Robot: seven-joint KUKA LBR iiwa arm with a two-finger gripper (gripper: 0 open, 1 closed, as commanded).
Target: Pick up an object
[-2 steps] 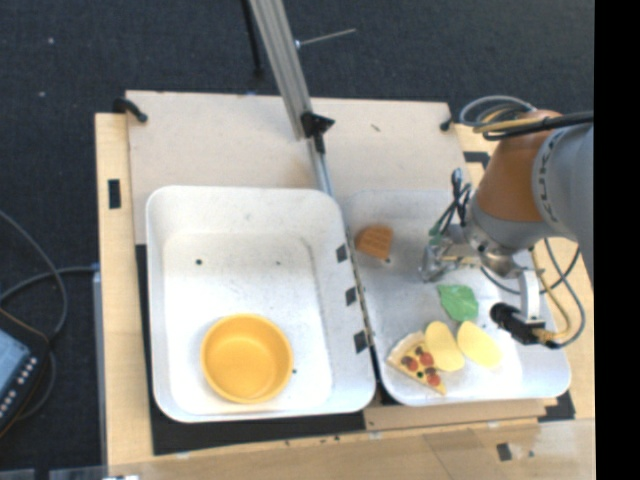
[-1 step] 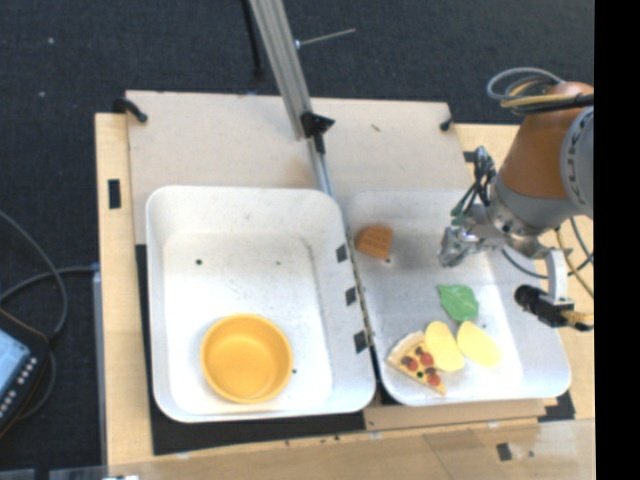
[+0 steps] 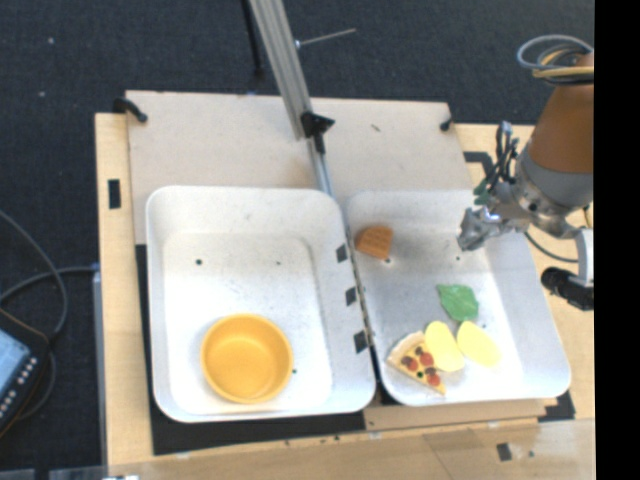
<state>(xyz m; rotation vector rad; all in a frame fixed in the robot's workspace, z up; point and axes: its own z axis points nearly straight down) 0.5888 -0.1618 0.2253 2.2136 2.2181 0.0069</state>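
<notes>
In the camera view you see the gripper (image 3: 473,230) hanging over the upper right part of the right bin (image 3: 525,298); whether its pincer is wide or narrow, you cannot tell. Nothing is seen between its fingers. In that bin lie a brown piece (image 3: 375,241) near the left wall, a green piece (image 3: 459,301), two yellow pieces (image 3: 460,346) and a pizza slice (image 3: 416,362). The left bin (image 3: 190,228) holds a yellow bowl (image 3: 246,357) at its lower middle.

- The bowl (image 3: 246,357) sits in the left bin (image 3: 180,218), near its front.
- The right bin (image 3: 525,298) holds the bread piece (image 3: 375,241) behind, the pizza slice (image 3: 417,363) in front.
</notes>
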